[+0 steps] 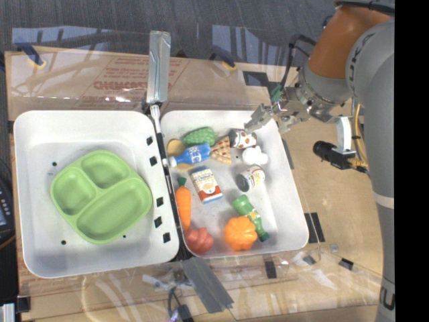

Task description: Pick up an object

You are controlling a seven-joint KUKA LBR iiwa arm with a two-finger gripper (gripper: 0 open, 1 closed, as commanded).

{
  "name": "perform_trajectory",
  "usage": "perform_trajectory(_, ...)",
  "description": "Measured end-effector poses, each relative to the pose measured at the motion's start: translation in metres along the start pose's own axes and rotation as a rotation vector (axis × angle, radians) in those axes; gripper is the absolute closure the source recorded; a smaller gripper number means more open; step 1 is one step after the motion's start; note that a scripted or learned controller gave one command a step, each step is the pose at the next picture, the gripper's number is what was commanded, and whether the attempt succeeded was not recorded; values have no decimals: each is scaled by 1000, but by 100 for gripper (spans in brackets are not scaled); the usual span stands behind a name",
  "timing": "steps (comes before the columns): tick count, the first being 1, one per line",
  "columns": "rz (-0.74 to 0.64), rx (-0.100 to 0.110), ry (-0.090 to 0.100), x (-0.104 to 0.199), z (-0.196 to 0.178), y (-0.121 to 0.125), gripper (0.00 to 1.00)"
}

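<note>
The right bin (288, 180) holds several toy foods. Among them are a green pickle (199, 136), a blue bottle (191, 155), a waffle cone (221, 154), a small milk carton (206, 184), a carrot (184, 206), a red fruit (199, 240), an orange pumpkin (240, 232) and a green bottle (249, 210). Two little cans (242, 139) (251, 178) and a white lump (255, 156) lie near the bin's far right side. My gripper (256, 121) hangs over that far right corner, just right of the upper can, with nothing seen in it.
The left bin (27, 180) carries a green divided plate (100, 194). A grey taped strip (158, 66) runs up from the divider between the bins. The arm's cables and a black fitting (332, 154) sit outside the right bin's right wall.
</note>
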State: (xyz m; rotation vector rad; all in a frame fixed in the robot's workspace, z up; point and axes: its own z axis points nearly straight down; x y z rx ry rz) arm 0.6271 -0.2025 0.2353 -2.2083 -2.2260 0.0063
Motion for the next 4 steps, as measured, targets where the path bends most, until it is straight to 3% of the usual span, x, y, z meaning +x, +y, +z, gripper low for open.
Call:
perform_trajectory(1, 42, 1, 0, 23, 58, -5, 0)
perform_trajectory(2, 37, -2, -2, 41, 145, 9, 0)
perform_trajectory(3, 33, 4, -1, 41, 136, 8, 100)
perform_trajectory(4, 39, -3, -1, 147, 31, -39, 100)
